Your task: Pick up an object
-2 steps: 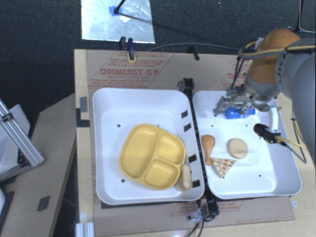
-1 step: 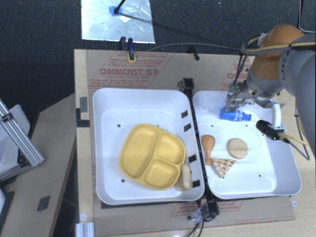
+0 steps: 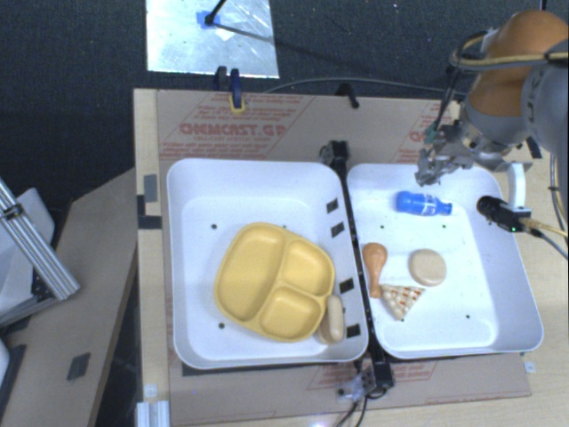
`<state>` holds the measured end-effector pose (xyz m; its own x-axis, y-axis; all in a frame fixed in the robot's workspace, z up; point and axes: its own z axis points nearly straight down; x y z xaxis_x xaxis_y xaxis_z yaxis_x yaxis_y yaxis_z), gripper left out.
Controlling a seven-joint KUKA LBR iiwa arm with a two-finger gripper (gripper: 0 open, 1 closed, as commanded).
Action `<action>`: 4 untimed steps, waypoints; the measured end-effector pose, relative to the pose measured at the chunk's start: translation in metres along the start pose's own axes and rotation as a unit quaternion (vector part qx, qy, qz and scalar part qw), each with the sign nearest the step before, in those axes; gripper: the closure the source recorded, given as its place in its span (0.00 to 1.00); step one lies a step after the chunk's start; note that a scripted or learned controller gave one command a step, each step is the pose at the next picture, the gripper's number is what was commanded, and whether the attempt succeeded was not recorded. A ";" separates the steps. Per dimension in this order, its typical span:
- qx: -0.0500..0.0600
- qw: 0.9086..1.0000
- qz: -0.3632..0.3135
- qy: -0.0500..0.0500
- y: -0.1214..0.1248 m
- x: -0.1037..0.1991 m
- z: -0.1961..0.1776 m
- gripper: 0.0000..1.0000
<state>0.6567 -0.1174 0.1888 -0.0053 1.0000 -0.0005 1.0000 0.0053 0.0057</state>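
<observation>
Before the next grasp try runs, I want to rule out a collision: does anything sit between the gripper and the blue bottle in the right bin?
Nothing visible does. The gripper hangs just above and beside the small blue plastic bottle, which lies on bare white bin floor, apart from the other items.

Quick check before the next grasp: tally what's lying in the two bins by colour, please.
Yellow: 1, the divided tray in the left bin.
Blue: 1, the small bottle in the right bin.
Orange-brown: 1, the drumstick-shaped piece.
Beige: 2, the round piece and the oblong piece beside the tray.
Tan and white: 1, the wedge-shaped slice.
Total: 6
</observation>
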 end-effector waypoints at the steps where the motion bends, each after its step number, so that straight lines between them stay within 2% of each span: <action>1: -0.002 1.000 0.000 0.000 0.001 0.000 -0.066 1.00; 2: 0.001 1.000 0.000 0.000 0.002 0.000 -0.077 1.00; 4: 0.002 1.000 -0.002 0.001 -0.006 0.110 -0.083 1.00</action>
<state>0.6500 -0.0075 0.2713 -0.0097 1.0000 0.0015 1.0000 0.0097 0.0014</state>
